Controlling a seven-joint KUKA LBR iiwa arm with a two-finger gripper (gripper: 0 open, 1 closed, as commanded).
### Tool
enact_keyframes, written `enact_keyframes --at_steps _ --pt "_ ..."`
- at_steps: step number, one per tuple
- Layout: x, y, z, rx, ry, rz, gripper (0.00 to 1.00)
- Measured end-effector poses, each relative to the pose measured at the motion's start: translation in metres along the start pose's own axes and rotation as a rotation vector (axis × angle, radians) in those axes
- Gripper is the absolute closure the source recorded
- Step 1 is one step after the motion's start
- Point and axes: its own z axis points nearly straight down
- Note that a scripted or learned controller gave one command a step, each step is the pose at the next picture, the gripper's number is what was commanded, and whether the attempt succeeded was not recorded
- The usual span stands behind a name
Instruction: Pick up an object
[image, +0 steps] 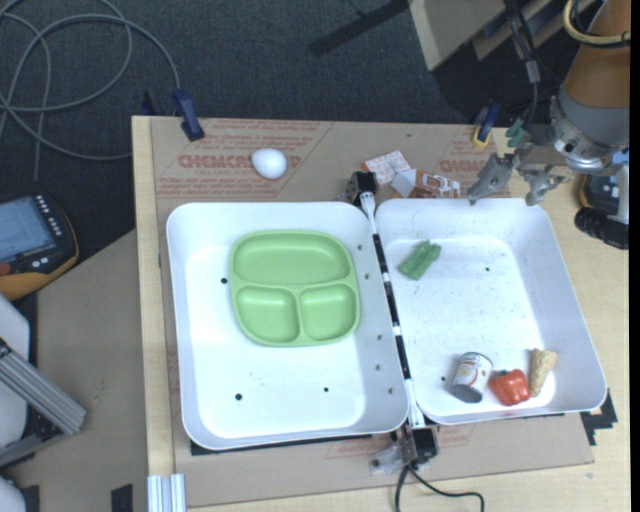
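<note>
Arm up high at the far right corner.
The gripper (512, 186) hangs over the back edge of the right bin (560, 262), fingers spread open, holding nothing. A can (468, 375), red pepper (510, 387) and green block (419, 259) lie in that bin.

Bright even overhead light, soft shadows, slightly grainy

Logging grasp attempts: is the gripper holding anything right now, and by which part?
Nothing is held: the gripper hangs open above the right bin's far rim.
</note>
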Motion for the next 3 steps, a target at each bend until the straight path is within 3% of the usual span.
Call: enact_keyframes --at_steps 1,2,3 --pt "0.013 0.017 0.088 0.002 0.001 -0.001 0.0" --pt "0.04 0.007 0.136 0.002 0.001 -0.001 0.0" --pt "0.041 0.01 0.168 0.003 0.001 -0.001 0.0"
